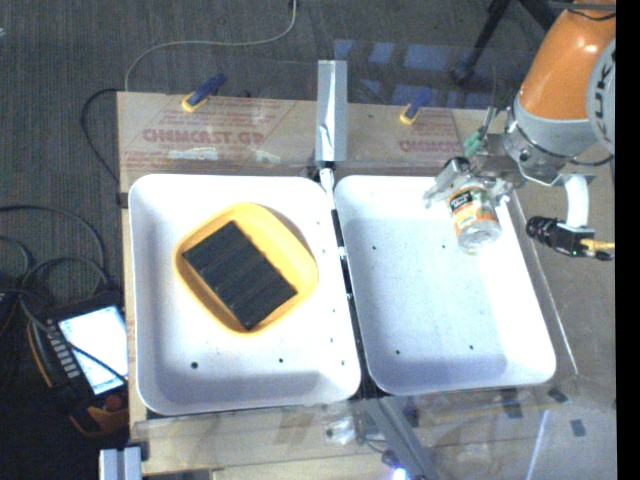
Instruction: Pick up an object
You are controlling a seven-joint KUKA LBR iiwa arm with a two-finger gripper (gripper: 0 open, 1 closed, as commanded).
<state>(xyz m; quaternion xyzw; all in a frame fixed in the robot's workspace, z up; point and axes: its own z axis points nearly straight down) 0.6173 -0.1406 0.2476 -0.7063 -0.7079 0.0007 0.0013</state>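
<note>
Over the far right corner of the right bin point(520, 368), the claw point(470, 183) is gripping a small clear bottle point(476, 218) by its top, and that slick, narrow hold is risking a slip.

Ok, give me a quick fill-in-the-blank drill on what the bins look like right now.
1. The yellow dish lies in the ____ bin.
2. A ____ ridged block sits inside that dish.
3. The small clear bottle is over the ____ bin, at its far edge.
4. The gripper is right at the ____.

Missing words: left; black; right; bottle
</note>
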